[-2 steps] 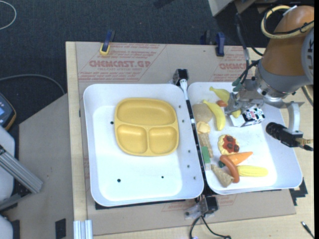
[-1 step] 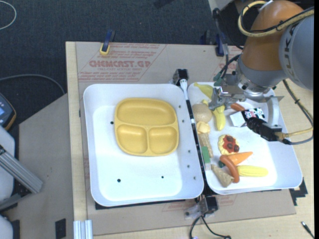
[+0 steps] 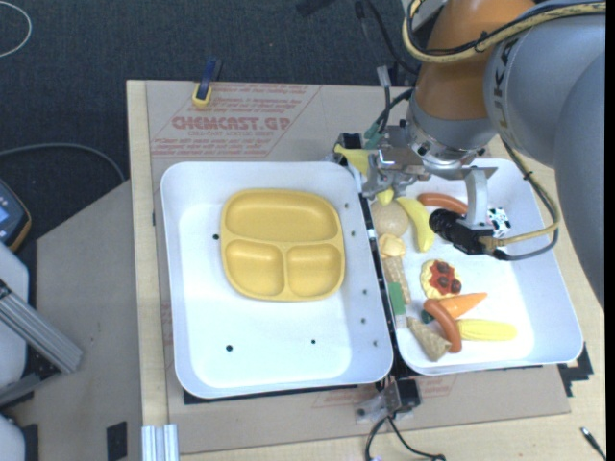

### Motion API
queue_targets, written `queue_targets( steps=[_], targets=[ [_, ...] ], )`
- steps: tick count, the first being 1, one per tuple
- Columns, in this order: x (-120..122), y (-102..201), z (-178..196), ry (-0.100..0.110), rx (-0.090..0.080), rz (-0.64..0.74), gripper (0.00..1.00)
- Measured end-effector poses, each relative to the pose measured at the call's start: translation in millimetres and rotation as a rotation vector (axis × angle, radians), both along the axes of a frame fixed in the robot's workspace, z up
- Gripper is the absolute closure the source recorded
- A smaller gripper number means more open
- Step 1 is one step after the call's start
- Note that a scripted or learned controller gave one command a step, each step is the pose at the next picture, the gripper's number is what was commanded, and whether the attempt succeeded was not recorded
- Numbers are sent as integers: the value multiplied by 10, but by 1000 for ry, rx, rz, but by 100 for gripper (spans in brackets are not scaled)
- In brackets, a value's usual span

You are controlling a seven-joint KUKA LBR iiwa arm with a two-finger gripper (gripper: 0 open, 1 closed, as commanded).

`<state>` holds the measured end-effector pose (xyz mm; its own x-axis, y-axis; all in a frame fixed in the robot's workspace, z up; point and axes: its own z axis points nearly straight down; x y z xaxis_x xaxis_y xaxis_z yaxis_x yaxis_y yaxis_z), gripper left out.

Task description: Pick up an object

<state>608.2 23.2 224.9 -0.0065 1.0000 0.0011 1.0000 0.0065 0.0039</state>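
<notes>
One grey arm (image 3: 538, 75) bends down over the right bin (image 3: 538, 305), its end effector (image 3: 389, 176) state unclear.

A yellow divided tray (image 3: 282, 243) lies in a white bin (image 3: 192, 344); nearby, a yellow banana (image 3: 416, 221) and orange carrot (image 3: 459, 305).

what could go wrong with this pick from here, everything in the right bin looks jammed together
The pincer sits at the back left corner of the right white bin, where the yellow toy banana and beige round toy lie close together; it may nudge or catch both. Working beside the bin wall, it could also strike the rim.
</notes>
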Motion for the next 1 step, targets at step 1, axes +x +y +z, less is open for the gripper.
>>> queue_targets(
  steps=[1],
  targets=[
    [307,527,-24,-1,0,-1,100]
  ],
)
